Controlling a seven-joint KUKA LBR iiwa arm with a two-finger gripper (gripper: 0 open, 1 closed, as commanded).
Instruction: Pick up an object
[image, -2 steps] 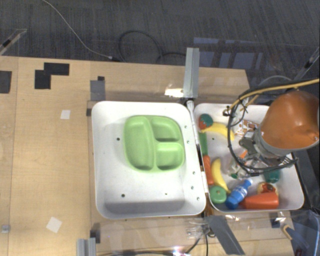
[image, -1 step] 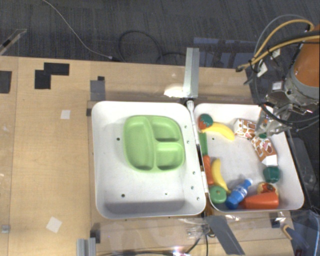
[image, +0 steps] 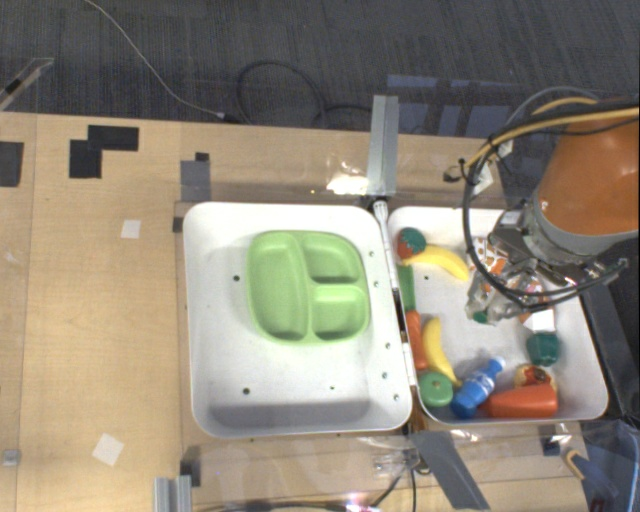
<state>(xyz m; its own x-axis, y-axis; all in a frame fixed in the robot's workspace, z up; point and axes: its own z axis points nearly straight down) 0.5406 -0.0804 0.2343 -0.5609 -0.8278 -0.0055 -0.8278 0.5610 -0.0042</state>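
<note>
Orange-banded wrist hangs over the right bin, gripper poised low among toys; its grip I cannot tell. Bananas lie just left, reachable.

grey arm, orange band, black cables

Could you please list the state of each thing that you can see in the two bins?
Green divided plate: upright in left bin.
Upper banana: lying flat in right bin.
Lower banana: lying flat.
Blue bottle: on its side.
Gripper: low over right bin.
</note>
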